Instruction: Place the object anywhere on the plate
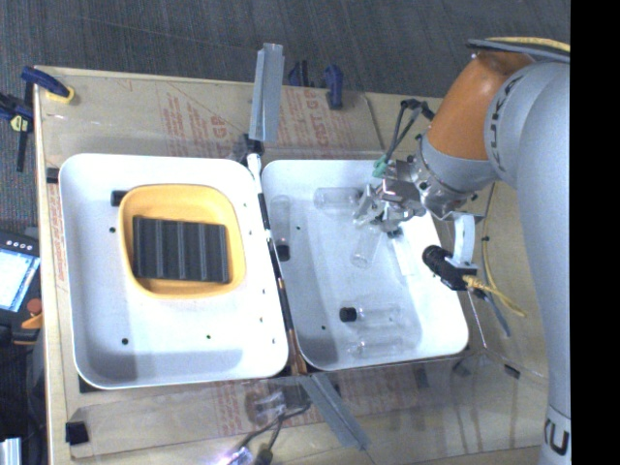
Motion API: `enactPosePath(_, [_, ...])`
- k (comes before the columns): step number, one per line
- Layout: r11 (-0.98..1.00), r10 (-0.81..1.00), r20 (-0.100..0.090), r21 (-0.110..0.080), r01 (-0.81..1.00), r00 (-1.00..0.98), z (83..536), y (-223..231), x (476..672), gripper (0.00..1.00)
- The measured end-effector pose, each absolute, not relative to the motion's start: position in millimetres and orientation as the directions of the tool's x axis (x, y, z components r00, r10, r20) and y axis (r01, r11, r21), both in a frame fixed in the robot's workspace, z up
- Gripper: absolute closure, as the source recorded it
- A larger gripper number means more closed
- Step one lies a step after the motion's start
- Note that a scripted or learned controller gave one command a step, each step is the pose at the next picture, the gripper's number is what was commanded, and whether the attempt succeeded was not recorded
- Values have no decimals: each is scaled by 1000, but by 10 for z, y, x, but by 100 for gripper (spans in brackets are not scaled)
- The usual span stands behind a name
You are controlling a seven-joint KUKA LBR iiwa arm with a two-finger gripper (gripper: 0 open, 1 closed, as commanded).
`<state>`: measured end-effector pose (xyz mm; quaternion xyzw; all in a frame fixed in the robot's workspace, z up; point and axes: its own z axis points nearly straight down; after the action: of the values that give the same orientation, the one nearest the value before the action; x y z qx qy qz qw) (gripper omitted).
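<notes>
Two shallow white bins are sitting side by side on the wooden bench (174, 114). The left bin (87, 337) is holding a yellow plate (181, 201) with a dark ribbed insert at its centre. The grey arm (523, 95), wearing its orange band, is reaching in from the right and hanging over the upper part of the right bin (320, 347), with its gripper (386, 206) near the bin's upper right. Clear, glassy pieces are lying in the right bin: what is probably a small transparent bottle (373, 320) with a dark cap near the lower edge, and another clear item (364, 252) just below the gripper.
</notes>
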<state>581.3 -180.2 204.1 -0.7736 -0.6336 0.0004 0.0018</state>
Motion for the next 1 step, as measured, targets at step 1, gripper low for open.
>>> enactPosePath(1, [-123, 992, 1, -3, 992, 123, 2155, -915, 6049, 100])
